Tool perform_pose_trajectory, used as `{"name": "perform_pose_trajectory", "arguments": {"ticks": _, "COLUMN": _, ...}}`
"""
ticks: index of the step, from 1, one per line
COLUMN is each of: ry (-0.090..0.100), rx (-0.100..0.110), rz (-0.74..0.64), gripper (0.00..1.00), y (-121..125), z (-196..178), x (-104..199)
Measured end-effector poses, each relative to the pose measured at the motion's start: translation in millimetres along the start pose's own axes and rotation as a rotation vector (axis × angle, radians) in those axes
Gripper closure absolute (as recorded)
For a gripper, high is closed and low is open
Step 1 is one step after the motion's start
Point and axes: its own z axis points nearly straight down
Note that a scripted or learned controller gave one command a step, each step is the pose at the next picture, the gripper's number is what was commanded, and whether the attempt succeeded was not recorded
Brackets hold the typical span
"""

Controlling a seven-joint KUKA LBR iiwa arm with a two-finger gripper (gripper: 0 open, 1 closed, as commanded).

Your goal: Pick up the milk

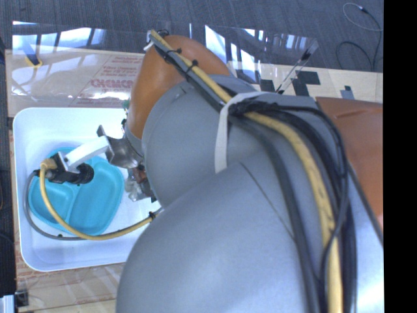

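The grey arm (260, 227) lies nearest the camera and covers most of the lower right of the view. It enters from the right and extends toward the left bin (26, 175). A bundle of black and yellow cables (306, 149) runs along its upper side, held by a pale strap (225, 135). The orange band (163, 77) sits at the far end of the grey body, above the wrist.

Below the orange band, the wrist assembly (124, 152) points down and to the left into the left bin. A white bracket (85, 152) projects from it toward a black fitting (71, 173). A yellow hose (49, 207) loops from that fitting around the bin floor and back under the arm.

A blue, rounded part (85, 201) rests over the floor of the left bin, directly beneath the black fitting. Whether it belongs to the tool or is a loose item cannot be determined.

The state of the grasping end cannot be determined, because the wrist assembly and the arm body block it. The milk cannot be identified with certainty among the visible items. A clear sheet (78, 64) lies on the surface behind the bin.
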Motion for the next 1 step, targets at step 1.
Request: {"name": "perform_pose_trajectory", "arguments": {"ticks": 1, "ry": -0.006, "rx": 0.002, "rz": -0.024, "gripper": 1.0, "y": 23.1, "z": 29.3, "x": -6.0}}
